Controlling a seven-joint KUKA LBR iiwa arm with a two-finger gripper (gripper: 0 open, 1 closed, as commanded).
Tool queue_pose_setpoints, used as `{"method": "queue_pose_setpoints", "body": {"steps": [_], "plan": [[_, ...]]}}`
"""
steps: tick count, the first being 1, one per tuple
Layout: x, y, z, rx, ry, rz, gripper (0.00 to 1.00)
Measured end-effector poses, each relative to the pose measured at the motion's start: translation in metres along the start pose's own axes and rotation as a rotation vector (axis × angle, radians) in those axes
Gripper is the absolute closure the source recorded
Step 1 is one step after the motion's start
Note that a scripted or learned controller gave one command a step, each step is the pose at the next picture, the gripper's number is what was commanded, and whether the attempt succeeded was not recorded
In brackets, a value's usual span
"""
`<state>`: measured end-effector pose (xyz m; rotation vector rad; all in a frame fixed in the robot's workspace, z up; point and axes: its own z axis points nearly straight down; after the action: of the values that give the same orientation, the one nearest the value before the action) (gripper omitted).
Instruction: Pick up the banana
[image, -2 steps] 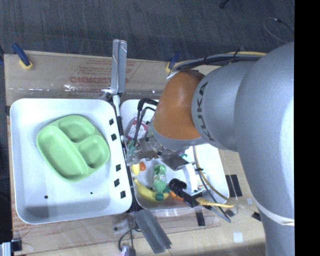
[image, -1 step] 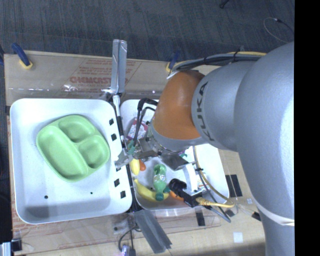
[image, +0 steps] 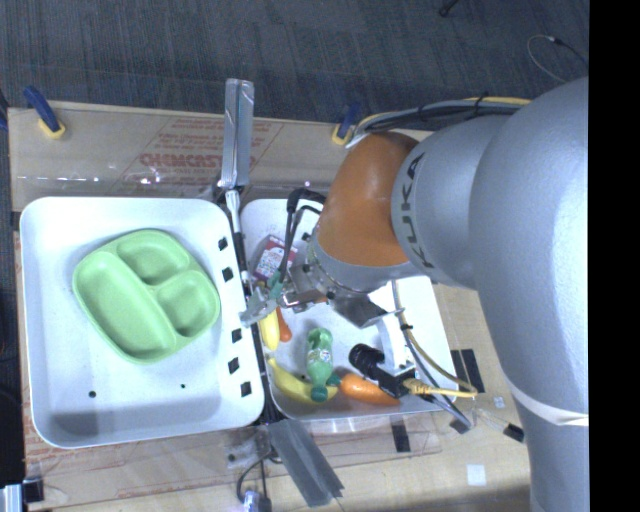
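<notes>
The yellow banana (image: 287, 382) lies curved along the near left corner of the right bin (image: 425, 300). A green bottle (image: 318, 362) lies partly over it, and an orange carrot (image: 366, 390) lies just to its right. My gripper (image: 264, 304) is low at the right bin's left wall, a short way beyond the banana. A second yellow piece (image: 268, 329) sits directly under the gripper, next to a small orange thing (image: 285, 328). I cannot tell whether this piece is touched or held. The arm's orange band and grey body cover much of the right bin.
The left bin (image: 50, 300) holds a green divided plate (image: 147, 291). A red and white packet (image: 270, 257) lies at the far left of the right bin. A metal divider bar (image: 236, 140) rises between the two bins at the back.
</notes>
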<state>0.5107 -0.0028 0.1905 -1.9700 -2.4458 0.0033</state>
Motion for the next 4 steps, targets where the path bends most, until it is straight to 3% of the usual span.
{"method": "queue_pose_setpoints", "body": {"steps": [1,2,3,4], "plan": [[0.011,-0.004,0.0,0.003,0.002,-0.016,0.0],[-0.004,-0.009,0.0,0.003,0.002,-0.03,0.0],[0.002,-0.01,0.0,0.003,0.002,0.02,0.0],[0.014,0.016,0.0,0.0,0.001,-0.029,0.0]]}}
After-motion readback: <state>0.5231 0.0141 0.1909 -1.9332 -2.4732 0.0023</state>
